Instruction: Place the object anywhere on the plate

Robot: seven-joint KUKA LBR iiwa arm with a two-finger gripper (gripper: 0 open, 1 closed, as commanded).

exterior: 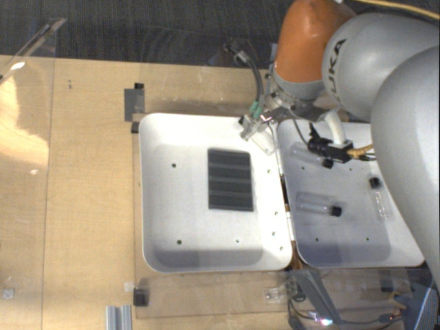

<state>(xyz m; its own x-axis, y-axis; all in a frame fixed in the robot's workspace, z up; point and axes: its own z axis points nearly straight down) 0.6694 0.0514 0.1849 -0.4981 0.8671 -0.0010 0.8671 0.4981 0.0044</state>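
We're looking down on a pale wooden bench [75, 205] with two shallow white bins side by side. The left bin [172, 239] is smooth moulded plastic with rounded corners, and in its middle lies the plate [230, 179], a dark grey rectangular slab ribbed into four flat bands.

The arm [371, 60] sweeps in from the right, glossy grey casing with a rounded orange band, bulky enough to cover the right bin's far corner. Its gripper [260, 130] hangs at the back, right over the seam between the two bins, pale and partly see-through against white plastic. Whether it is parted or pinched together, we cannot tell, and we can't make out anything caught in it.

In the right bin [357, 253] we see a clear tube with a black cap [319, 205], lying on its side on the bin floor, well apart from the plate. A small black piece [375, 182] sits further right, close to the arm.
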